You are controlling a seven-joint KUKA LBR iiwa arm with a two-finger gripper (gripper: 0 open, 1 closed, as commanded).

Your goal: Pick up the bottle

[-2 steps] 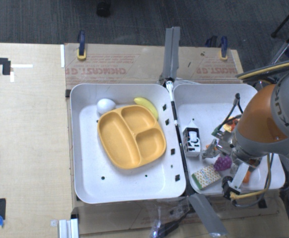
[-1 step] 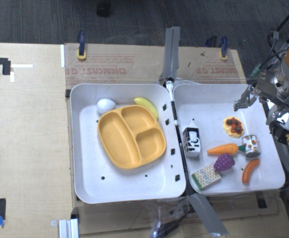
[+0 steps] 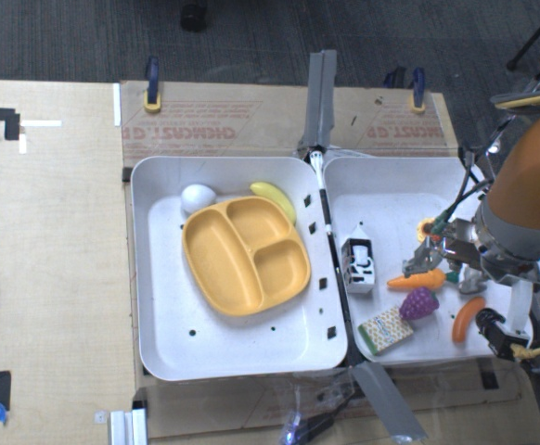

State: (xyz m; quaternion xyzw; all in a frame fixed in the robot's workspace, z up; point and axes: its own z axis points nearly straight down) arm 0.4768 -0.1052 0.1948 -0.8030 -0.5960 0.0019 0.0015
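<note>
The bottle (image 3: 358,265) is a small white container with a black label. It sits in the right bin (image 3: 391,193), close against the bin's left wall, and I cannot tell whether it stands or lies. I judge it light, rigid plastic with smooth, somewhat slippery sides, so I would take it across the narrow body at mid-height, clear of the wall.

Just to its right lie a carrot (image 3: 416,281) and a purple grape cluster (image 3: 419,302), with a small green-and-tan box (image 3: 384,330) below and an orange piece (image 3: 466,321) farther right. The gripper (image 3: 440,247) hangs near the carrot's far end, apart from the bottle; I cannot tell whether its jaws are spread or pressed together.

The left bin (image 3: 154,276) holds a yellow divided plate (image 3: 247,253), a banana (image 3: 275,197) and a white ball (image 3: 198,196). Both bins rest on cardboard over a pale bench, and beyond it is dark carpet.
</note>
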